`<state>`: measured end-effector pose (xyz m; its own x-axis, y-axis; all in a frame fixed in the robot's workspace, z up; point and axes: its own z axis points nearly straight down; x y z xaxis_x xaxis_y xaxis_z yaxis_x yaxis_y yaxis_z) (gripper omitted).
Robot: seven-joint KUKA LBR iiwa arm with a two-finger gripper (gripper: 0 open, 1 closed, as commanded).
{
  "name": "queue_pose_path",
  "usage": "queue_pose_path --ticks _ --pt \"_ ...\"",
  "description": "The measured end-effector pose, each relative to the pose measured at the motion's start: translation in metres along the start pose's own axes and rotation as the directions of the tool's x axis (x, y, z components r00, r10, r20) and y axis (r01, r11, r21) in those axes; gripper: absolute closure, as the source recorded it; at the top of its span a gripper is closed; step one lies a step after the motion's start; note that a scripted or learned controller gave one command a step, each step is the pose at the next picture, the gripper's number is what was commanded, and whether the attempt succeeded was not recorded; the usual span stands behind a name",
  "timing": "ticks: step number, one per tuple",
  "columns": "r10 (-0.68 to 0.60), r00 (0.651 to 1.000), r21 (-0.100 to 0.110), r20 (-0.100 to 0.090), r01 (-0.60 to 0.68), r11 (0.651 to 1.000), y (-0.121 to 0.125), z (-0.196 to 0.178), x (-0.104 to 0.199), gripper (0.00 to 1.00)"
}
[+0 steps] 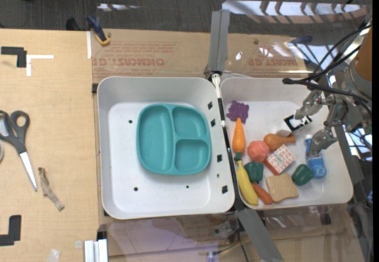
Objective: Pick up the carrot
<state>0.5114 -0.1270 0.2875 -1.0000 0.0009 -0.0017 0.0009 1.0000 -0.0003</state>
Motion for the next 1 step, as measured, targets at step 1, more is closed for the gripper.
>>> queue_pose_path --ticks 1 --pt "0.116 0.993 0.000 -0.001 -0.116 0.993 0.0440 0.0960 -0.0572 0.00"
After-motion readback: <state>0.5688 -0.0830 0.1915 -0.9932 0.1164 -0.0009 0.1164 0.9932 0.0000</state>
